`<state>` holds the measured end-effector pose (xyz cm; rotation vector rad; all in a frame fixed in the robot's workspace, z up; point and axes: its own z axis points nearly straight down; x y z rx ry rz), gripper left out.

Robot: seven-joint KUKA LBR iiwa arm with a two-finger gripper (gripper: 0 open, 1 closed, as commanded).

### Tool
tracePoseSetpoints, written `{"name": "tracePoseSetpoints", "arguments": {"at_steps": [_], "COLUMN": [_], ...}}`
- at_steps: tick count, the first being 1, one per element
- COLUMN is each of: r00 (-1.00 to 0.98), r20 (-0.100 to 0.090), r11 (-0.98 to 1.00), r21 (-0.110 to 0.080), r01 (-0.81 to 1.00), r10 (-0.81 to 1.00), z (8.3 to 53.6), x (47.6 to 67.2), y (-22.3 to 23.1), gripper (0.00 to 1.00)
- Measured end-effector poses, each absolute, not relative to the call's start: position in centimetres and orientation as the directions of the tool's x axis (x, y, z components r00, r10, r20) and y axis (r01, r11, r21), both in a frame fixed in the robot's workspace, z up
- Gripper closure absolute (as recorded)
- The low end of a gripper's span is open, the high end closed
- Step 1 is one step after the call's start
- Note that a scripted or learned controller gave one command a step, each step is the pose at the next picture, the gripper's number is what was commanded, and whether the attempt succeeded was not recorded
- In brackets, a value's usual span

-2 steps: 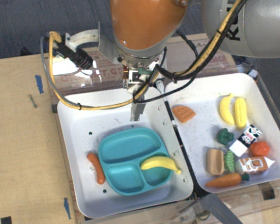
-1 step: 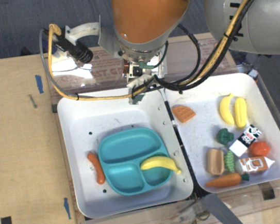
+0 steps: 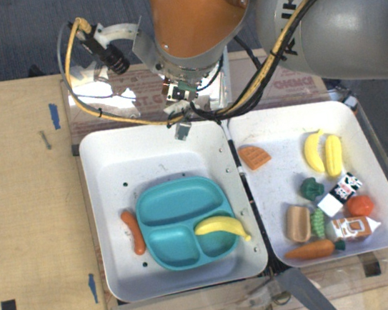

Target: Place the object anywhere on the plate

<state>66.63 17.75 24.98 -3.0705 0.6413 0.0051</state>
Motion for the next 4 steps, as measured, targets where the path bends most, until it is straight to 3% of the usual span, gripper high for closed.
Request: {"name": "tracePoseSetpoints", "arguments": {"at_steps": [1, 2, 3, 4], "r00": [0.886, 0.793, 0.795, 0.923], "r20": [0.01, 0.008, 0.0, 0.002], "r11": [-0.886, -0.793, -0.795, -0.923], "r21": [-0.014, -0.013, -0.008, -0.008], "r01": [-0.464, -0.61, -0.606, -0.385], "r10": [-0.464, -0.61, -0.607, -0.385], "z": [39.9, 49.2, 48.6, 48.6], "x": [66.2, 66.6, 66.6, 66.7], "y": [17.6, 11.4, 11.6, 10.9], "gripper": [1.0, 1.0, 0.0, 0.0]}}
